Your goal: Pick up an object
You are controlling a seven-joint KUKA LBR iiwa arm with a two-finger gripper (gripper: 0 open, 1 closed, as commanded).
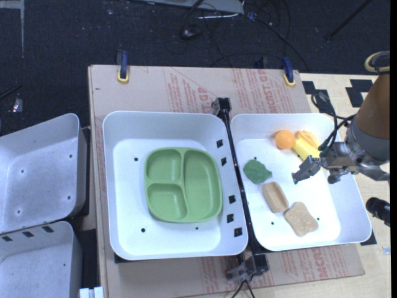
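White bins side by side on a cardboard-covered bench. Left bin [124,166]: holds a green tray [183,185] with three compartments, lying flat near the middle. Right bin [347,228]: holds five small food-like things. Orange ball [285,139] near the far wall, touching a yellow banana-like piece [305,145] just to its right. Green leafy piece [257,171] close to the wall shared with the left bin. Tan bread roll [275,197] just below the green piece, and a tan slice of toast [301,218] right beside it, nearer the front wall. Gripper [307,168] reaching in from the right on the grey arm, hanging over bare bin floor between banana and toast, nothing between the fingers; open or closed, cannot tell.
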